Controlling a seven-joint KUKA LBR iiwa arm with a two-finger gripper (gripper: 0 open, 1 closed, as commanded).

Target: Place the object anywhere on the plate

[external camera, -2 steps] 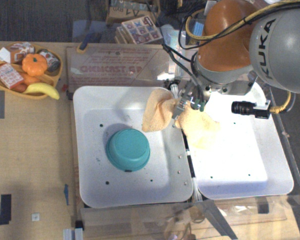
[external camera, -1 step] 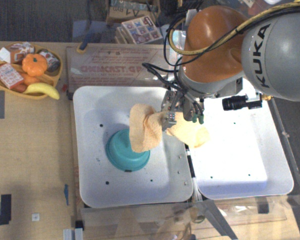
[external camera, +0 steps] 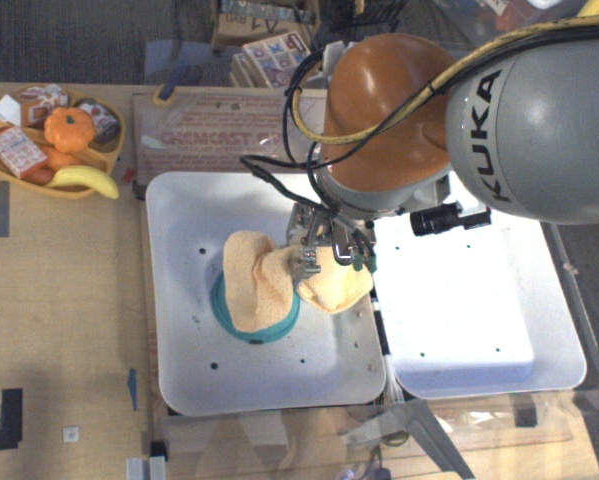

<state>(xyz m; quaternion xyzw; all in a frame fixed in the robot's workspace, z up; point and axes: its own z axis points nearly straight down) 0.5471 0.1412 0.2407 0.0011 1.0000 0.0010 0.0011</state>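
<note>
My fingers (external camera: 317,253) sit over the cloth (external camera: 279,280) in the left bin (external camera: 179,268); I cannot tell whether they grip it. The cloth is draped across the teal plate (external camera: 247,330), one fold spilling off its right side. I judge it light, limp and non-fragile: pinch a raised fold, not a flat edge.

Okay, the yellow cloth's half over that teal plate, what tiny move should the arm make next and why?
Probably shift the tool slightly toward the left bin's middle: the cloth already drapes over the plate, but one end trails off its right rim.
</note>
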